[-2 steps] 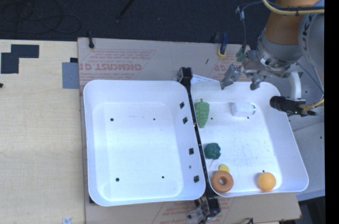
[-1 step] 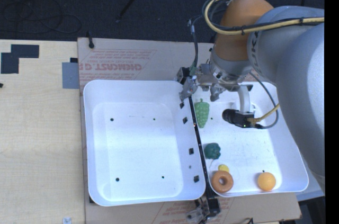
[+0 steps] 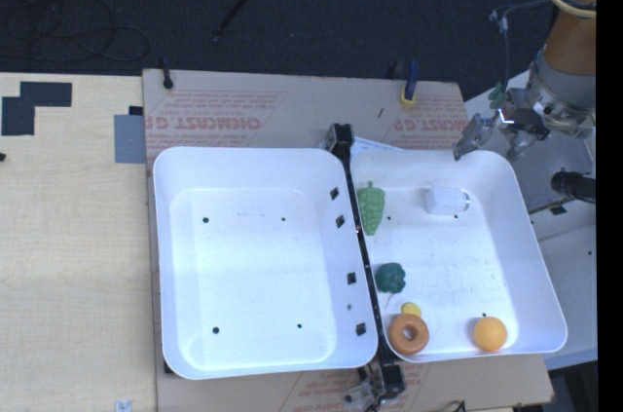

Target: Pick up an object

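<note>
The right bin [image 3: 538, 264] holds several small objects. A light green leafy piece [image 3: 370, 206] lies near its left wall, and a white cup [image 3: 446, 200] lies on its side toward the back. Further forward are a dark green lump [image 3: 390, 278], a brown ring donut [image 3: 409, 334] with a small yellow piece [image 3: 411, 310] just behind it, and an orange ball [image 3: 490, 333] at the front right. My gripper [image 3: 490, 137] hangs above the bin's back right corner, open, with nothing between its fingers. It is apart from every object.
The left bin [image 3: 161, 235] sits beside the right one, with a black divider strip [image 3: 355, 235] between them. Both rest on a cardboard sheet [image 3: 243, 113]. A yellow and blue clamp [image 3: 410, 89] stands at the cardboard's back edge.
</note>
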Controlling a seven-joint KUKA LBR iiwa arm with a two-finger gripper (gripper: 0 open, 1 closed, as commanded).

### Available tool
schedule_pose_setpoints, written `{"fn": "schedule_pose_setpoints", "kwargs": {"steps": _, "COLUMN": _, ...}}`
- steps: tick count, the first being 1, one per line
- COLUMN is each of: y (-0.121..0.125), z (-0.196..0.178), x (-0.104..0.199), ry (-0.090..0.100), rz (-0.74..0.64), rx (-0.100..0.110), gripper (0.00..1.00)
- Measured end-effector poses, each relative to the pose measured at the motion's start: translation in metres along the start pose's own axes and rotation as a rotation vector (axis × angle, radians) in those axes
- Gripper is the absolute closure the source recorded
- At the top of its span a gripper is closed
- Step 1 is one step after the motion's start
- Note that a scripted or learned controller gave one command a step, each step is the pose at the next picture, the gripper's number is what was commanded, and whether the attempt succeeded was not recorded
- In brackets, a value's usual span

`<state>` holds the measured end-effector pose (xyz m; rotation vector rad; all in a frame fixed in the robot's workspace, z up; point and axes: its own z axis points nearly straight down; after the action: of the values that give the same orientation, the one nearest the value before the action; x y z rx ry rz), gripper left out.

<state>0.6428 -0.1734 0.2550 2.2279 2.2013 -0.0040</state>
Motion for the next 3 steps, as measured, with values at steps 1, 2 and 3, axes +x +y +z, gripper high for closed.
{"fn": "schedule_pose_setpoints", "kwargs": {"steps": 1, "y": 0.001, "z": -0.006, "x": 0.009, "ry": 0.007, "rz": -0.013, "rx": 0.006, "gripper": 1.00}}
{"fn": "schedule_pose_setpoints", "kwargs": {"steps": 2, "y": -0.061, "z": 0.162, "x": 0.037, "ry": 0.015, "rz": -0.012, "rx": 0.027, "gripper": 1.00}}
{"fn": "schedule_pose_setpoints", "kwargs": {"steps": 3, "y": -0.055, "z": 0.143, "x": 0.033, "ry": 0.010, "rz": -0.009, "rx": 0.011, "gripper": 1.00}}
